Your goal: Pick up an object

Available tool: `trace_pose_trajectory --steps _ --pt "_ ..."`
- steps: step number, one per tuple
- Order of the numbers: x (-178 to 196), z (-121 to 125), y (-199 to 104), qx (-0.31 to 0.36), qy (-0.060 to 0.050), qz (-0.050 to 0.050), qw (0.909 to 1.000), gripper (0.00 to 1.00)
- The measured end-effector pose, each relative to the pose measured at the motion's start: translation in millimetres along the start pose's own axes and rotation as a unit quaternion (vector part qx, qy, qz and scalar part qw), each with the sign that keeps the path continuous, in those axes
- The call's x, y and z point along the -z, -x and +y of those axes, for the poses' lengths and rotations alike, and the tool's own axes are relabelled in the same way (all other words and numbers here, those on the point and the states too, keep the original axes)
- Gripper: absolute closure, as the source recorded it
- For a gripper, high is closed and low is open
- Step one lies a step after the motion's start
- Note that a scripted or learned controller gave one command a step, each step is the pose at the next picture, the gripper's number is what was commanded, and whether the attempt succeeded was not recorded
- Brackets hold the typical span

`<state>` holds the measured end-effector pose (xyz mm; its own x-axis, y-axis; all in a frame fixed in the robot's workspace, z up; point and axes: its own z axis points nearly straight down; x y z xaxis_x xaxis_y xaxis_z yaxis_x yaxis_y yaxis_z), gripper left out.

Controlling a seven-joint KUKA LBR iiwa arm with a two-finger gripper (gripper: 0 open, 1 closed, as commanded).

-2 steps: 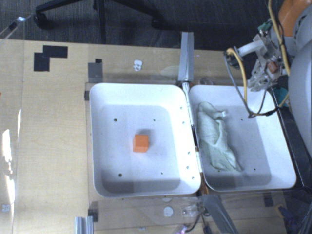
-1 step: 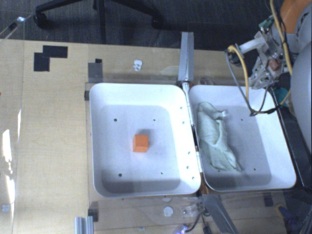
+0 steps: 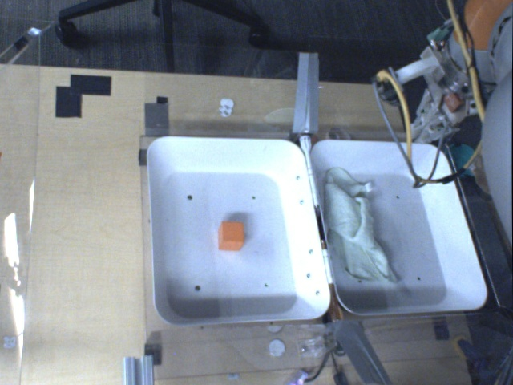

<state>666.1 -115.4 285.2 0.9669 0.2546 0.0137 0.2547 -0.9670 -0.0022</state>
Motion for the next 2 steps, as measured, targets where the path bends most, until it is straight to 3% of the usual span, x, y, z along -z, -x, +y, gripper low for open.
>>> trace_pose_trajectory --steps 2 --pt "20.3 -2.5 -2.4 0.007 -0.001 0.001 1.0000 1.00"
